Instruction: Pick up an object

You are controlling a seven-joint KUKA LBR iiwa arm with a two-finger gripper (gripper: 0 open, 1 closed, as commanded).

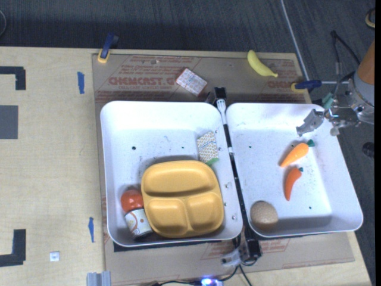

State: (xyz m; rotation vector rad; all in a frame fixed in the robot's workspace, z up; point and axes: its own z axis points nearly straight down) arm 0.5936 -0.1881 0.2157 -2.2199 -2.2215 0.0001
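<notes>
The gripper (311, 126) hangs over the far right corner of the right bin (333, 219), and whether its fingers are spread or closed I cannot tell; nothing shows between them. Just below it lies a plump toy carrot (295, 154), smooth orange with a green tip, and beside that a slimmer, darker carrot (290, 182) pointing toward the near side. A rounded tan thing like a potato (264, 213) sits in the bin's near left corner. The bin's white floor is speckled with small dark marks.

The left bin (119, 130) holds a mustard-yellow sectioned tray (181, 196), glossy plastic with rounded corners, turned face up. Touching its left edge is a red-capped little jar or can (134, 212) lying tilted. Behind the tray stands a small crinkled packet (207, 146) with a pale printed pattern.

Both bins rest on a brown cardboard sheet (143, 76) printed in red; I can make out "CHEMCAST". On it lie a toy banana (261, 64) and a small checked packet (190, 81).
</notes>
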